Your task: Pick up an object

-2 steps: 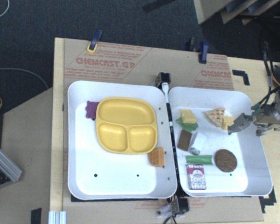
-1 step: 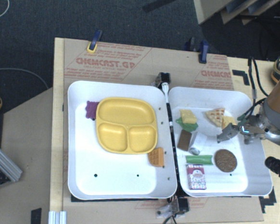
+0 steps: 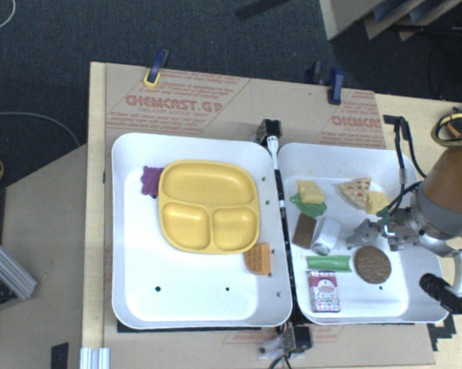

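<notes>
Where bins meet, waffle (image 3: 258,258) crowded.

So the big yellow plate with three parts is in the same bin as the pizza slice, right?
Not quite. The yellow plate sits in the left bin, while the pizza slice lies in the right bin, by the end effector. The camera view shows this.

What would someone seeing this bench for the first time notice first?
The big yellow divided tray dominates the left bin, with a purple piece at its left edge and an orange waffle-like piece at its lower right corner. In the right bin, small items cluster together, and the arm's pincer sits just above a round brown disc.
</notes>
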`<state>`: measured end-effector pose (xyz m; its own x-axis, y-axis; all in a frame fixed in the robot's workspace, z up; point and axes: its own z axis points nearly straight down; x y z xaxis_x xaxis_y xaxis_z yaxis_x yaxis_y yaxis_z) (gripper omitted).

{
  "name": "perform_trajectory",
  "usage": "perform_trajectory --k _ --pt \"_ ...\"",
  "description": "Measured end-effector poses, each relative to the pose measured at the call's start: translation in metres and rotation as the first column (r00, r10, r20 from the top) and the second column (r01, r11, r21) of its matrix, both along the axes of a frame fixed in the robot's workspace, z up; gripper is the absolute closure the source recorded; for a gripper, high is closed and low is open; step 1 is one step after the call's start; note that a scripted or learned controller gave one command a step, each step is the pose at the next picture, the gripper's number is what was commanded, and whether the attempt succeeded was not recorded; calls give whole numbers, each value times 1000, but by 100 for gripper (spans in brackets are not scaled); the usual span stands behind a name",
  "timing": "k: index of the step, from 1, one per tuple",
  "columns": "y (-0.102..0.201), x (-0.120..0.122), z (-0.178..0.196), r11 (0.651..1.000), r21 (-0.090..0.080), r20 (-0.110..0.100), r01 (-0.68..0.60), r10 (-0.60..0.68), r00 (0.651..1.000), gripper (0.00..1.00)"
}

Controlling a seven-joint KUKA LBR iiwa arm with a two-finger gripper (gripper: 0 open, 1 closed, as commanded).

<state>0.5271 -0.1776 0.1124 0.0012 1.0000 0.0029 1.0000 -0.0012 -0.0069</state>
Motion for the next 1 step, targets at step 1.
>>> perform_trajectory --k 1 --pt "1 0 -29 1000 -1 3 -1 1 1000 0"
